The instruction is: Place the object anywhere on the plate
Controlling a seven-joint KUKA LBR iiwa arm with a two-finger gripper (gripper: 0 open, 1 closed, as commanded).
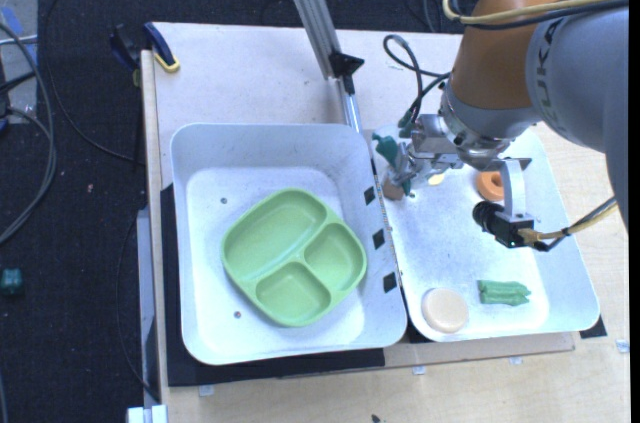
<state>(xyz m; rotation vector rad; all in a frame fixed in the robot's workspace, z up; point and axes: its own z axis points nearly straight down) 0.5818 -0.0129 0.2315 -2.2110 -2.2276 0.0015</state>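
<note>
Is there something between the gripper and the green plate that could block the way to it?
Only the raised walls where the two bins meet lie between the gripper and the green plate. Nothing else visible stands on that path.

The arm [560, 41] is cut off by the right edge, and its wrist hides part of the right bin [560, 311]. The end effector [400, 179] is too small and cluttered to read; a small brownish thing [396, 192] at its tip is perhaps an object. An orange item [490, 183] is half hidden.
</note>
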